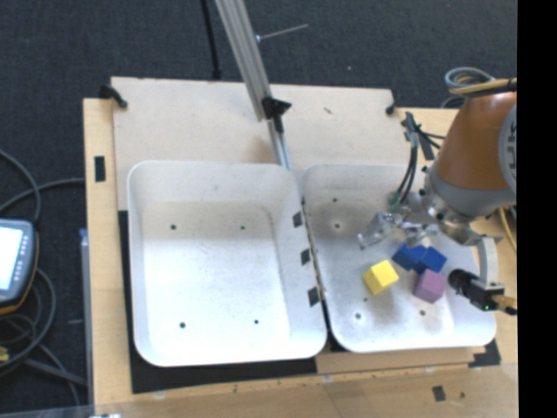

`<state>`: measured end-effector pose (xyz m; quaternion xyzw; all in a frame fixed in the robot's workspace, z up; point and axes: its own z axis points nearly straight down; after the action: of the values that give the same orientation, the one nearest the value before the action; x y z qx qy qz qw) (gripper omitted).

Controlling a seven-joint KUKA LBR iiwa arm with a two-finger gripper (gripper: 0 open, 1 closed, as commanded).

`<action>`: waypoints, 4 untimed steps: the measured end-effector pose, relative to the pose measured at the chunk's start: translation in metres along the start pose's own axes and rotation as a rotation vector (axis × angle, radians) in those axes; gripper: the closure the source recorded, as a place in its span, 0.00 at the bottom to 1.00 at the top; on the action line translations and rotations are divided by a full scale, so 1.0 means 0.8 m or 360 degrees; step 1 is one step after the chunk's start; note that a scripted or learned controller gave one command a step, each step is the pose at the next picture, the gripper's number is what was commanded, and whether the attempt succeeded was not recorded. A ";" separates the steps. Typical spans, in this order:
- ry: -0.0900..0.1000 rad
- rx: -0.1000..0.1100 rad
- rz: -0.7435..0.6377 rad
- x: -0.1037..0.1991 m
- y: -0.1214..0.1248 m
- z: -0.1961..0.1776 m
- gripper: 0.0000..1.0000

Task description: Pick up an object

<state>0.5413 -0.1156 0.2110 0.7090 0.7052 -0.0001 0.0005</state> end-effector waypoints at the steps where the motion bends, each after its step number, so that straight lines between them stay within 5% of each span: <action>1: -0.0001 -0.0005 -0.0004 -0.032 -0.054 0.144 0.00; 2: -0.0002 -0.0010 0.0003 -0.033 -0.051 0.130 1.00; 3: -0.0002 -0.0010 0.0008 -0.033 -0.052 0.131 0.00; 4: -0.0001 -0.0007 -0.0017 -0.038 0.030 0.142 0.00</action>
<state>0.5653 -0.1459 0.0975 0.7053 0.7089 0.0011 0.0022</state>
